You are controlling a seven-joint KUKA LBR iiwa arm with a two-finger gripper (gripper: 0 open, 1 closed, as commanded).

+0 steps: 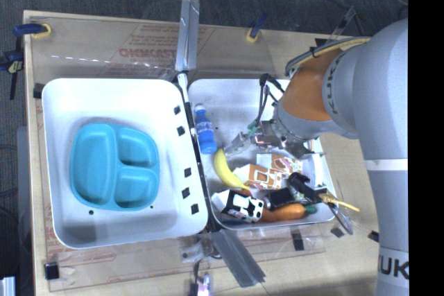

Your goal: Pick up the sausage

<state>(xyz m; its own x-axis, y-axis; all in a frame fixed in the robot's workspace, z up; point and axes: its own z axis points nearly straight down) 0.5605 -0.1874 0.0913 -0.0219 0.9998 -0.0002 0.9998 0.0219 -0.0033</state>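
Note:
A long orange-red piece, which I take for the sausage, lies along the front wall of the right bin. It has a small green bit at its right end. My gripper hangs over the middle of that bin, behind a flat orange-and-white patterned item. It is well apart from the sausage, with the grey arm and its orange band reaching in from the right. Nothing shows between its fingers.
The right bin also holds a blue bottle by the left wall, a yellow banana and a black-and-white spotted toy at the front. The left bin holds a light blue divided tray.

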